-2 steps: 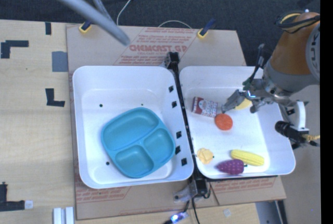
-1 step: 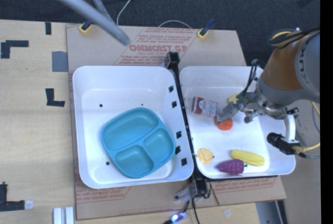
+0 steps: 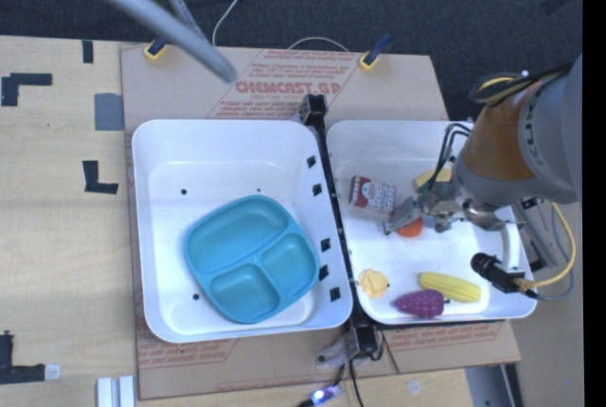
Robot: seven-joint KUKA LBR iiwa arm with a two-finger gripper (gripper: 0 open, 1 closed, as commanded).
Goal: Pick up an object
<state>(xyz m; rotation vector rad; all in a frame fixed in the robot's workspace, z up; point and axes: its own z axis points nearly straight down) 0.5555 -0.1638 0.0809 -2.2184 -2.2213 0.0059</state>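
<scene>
1. Two shallow white bins sit side by side on a brown cardboard sheet: the left bin (image 3: 156, 159) and the right bin (image 3: 379, 140), both smooth plastic with rounded corners, meeting at a dark divider down the middle.
2. The left bin holds a glossy blue plate (image 3: 251, 258), a rounded rectangle moulded into three compartments and lying at a slant.
3. The right bin holds small items: a red and white carton (image 3: 372, 194) lying flat, a lumpy yellow toy (image 3: 373, 282) near the front wall, a bumpy purple grape bunch (image 3: 419, 304) and a ridged yellow corn cob (image 3: 451, 286) just beside it.
4. The grey arm with its orange band reaches in from the right; the gripper (image 3: 405, 221) is low over the right bin's middle, its metal fingers around a small orange object (image 3: 409, 228). How tightly they close on it cannot be told.
5. Bare white floor lies along the right bin's back wall, and the left bin's back half is open.
</scene>
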